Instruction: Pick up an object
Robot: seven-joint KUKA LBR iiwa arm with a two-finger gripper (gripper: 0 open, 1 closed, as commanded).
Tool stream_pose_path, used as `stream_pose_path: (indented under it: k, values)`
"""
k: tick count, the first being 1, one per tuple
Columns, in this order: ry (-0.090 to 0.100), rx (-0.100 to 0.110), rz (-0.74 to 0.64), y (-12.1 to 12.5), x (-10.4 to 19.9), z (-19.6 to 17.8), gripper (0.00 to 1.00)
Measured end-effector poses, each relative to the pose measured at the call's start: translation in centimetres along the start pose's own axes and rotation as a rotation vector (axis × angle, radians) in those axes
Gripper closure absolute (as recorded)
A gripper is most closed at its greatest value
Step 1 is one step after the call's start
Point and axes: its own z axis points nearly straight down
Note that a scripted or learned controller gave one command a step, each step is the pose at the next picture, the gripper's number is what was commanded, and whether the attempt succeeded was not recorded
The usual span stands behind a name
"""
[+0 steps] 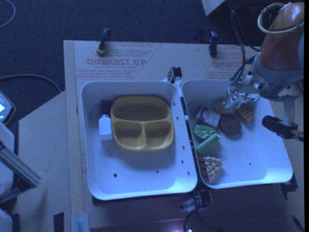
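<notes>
At two o'clock in your view you see the arm (282, 42), its upper segment a rounded orange shell ringed at the top by a pale yellowish band, and below it a grey collar. A thin dark cable (238, 33) loops along its nine o'clock side. Below the collar the end effector (236, 100) is a cluster of pale metal parts, and a black cylindrical piece (276, 125) juts out at the arm's six o'clock.

Bins (140, 185) smooth white plastic, slight sheen. Yellow tray (142, 122) in left bin: matt plastic. Board (72, 129) under bins: raw printed cardboard.
</notes>
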Motion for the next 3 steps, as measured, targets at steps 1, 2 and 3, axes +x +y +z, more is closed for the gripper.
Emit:
stream_pose_path:
  k: [1,2,3]
  values:
    - [0.000,-0.001,0.001,-4.2,2.4,0.1,1.00]
    - [-0.001,-0.001,0.001,-6.0,4.5,1.6,1.00]
    - [-0.003,-0.009,0.002,-4.9,4.1,-0.2,1.00]
